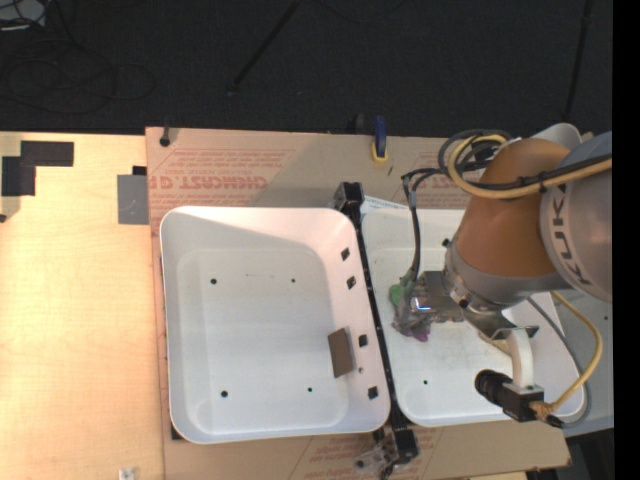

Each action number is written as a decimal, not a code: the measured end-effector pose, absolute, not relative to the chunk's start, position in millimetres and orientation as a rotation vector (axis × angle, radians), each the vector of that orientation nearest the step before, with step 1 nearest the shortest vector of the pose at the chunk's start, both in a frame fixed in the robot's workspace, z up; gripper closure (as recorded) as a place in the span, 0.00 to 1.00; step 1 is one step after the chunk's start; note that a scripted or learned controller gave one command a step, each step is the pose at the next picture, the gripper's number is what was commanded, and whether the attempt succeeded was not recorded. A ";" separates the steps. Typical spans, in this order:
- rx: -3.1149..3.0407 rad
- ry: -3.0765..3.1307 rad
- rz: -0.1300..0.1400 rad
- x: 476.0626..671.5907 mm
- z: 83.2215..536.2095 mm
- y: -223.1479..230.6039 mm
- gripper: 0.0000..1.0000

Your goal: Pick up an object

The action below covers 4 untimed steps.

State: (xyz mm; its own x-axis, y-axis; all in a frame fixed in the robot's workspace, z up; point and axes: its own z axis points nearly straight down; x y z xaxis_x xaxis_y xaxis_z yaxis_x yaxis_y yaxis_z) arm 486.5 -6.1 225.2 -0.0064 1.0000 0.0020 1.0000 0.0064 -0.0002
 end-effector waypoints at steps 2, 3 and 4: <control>-2.219 -2.212 0.011 473.5 158.9 -82.9 1.00; -2.217 -2.225 -0.001 475.9 234.5 -17.3 1.00; -2.221 -2.214 0.007 474.4 184.8 -55.9 1.00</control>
State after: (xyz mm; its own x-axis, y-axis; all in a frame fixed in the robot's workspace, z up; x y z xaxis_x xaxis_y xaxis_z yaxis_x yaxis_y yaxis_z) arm 474.4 -55.9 184.8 0.0029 1.0000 0.0007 1.0000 -0.0029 -0.0069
